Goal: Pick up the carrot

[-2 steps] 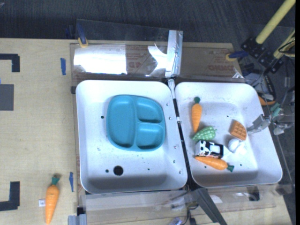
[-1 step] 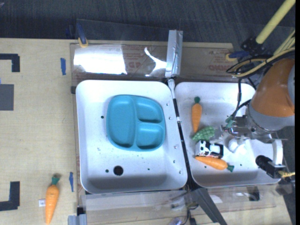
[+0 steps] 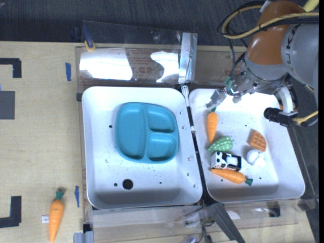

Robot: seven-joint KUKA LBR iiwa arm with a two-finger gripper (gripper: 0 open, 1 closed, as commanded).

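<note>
On the wooden bench [image 3: 35, 135], nearest the camera at lower left, a toy carrot [image 3: 55, 214] lies outside both bins with its green top pointing away. In the left bin [image 3: 96, 186] a teal divided plate [image 3: 147, 131] sits near the middle, and a small dark round spot [image 3: 127, 184] marks the bin floor toward the near edge. The right bin [image 3: 288, 186] holds the clutter: along its near side a second carrot [image 3: 229, 175] lies almost crosswise, its leafy end to the right, touching a small black-and-white cow figure [image 3: 225, 160] just behind it. Beyond the cow sits a green leafy vegetable [image 3: 220, 144], and to the right a white egg-like piece [image 3: 254, 157] rests beside an orange waffle-patterned piece [image 3: 257, 140]. A third carrot [image 3: 212, 126] stands lengthwise against the bin's left wall (its tip touches the green vegetable), with its top end just below the gripper [image 3: 216, 99]. The gripper hangs over the far left corner of the right bin, nothing between its fingers; whether they are spread or closed I cannot tell at this size. Behind it rises the grey arm with its orange band [image 3: 271, 42], and a clear plastic sheet [image 3: 131, 65] lies beyond the bins.
</note>
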